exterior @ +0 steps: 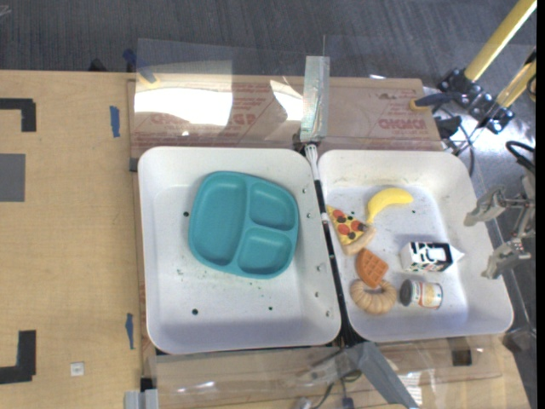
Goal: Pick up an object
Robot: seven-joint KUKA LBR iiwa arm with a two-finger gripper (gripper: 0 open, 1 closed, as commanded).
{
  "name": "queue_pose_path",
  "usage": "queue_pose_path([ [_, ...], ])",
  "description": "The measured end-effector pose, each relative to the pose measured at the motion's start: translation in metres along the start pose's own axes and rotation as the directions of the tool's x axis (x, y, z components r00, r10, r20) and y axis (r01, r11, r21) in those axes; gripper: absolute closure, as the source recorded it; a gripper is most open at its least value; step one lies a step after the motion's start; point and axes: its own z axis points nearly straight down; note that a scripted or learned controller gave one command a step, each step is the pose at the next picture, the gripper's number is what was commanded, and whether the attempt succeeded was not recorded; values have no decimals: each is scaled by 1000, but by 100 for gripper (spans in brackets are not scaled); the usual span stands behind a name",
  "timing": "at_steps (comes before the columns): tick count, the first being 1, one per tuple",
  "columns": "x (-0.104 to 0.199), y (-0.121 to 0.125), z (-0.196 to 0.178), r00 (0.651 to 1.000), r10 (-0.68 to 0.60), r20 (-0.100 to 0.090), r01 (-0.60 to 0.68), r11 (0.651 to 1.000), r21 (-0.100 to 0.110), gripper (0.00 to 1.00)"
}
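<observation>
Six food items (392, 254) in right bin (485, 313); one teal tray (243, 224) left.

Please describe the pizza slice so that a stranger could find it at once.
Look in the right white bin, along its left wall. The pizza slice lies there, left of the yellow banana and above the waffle. It alone is a triangle with red dots.

left bin (162, 313): teal plate (243, 224) | right bin (485, 309): banana (387, 201), can (422, 294)

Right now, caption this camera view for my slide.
Teal plate in left bin; banana, pizza slice and other toy food in right bin.
</observation>
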Motion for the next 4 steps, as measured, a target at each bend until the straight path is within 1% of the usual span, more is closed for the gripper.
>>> queue_pose_path([
  [1, -20, -1, 78, 899, 437, -7, -437, 899, 1, 0],
  [2, -2, 15, 127, 804, 594, 33, -594, 804, -9, 0],
  [3, 3, 37, 142, 669, 741, 64, -741, 671, -24, 0],
  [4, -81, 30, 163, 500, 866, 4, -866, 500, -2, 0],
])
